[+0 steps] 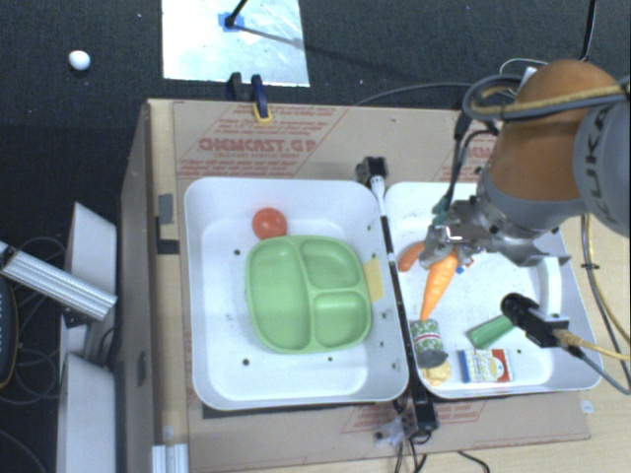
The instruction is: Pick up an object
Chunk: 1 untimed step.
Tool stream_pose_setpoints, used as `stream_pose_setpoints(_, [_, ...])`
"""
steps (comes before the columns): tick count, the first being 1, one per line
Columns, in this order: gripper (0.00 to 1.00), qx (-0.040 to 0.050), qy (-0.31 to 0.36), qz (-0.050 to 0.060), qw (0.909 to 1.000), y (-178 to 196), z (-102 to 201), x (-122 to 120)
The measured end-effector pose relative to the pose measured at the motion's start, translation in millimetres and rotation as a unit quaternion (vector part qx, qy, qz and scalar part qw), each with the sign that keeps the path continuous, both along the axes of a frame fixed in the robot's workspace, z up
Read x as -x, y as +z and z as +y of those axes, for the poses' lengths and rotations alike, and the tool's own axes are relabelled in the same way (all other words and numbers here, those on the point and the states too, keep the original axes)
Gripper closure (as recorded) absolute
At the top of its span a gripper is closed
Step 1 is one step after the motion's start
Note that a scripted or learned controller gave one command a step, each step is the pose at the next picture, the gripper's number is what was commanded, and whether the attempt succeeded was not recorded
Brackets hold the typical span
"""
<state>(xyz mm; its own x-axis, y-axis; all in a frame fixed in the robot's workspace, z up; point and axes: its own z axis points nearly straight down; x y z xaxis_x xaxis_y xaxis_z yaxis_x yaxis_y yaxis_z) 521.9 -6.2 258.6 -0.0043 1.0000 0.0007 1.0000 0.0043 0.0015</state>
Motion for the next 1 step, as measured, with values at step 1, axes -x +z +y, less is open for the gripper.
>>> stream_pose_setpoints(1, [1.00, 0.0001, 0.000, 0.000, 1.0000, -8.8, 24.4, -40.2])
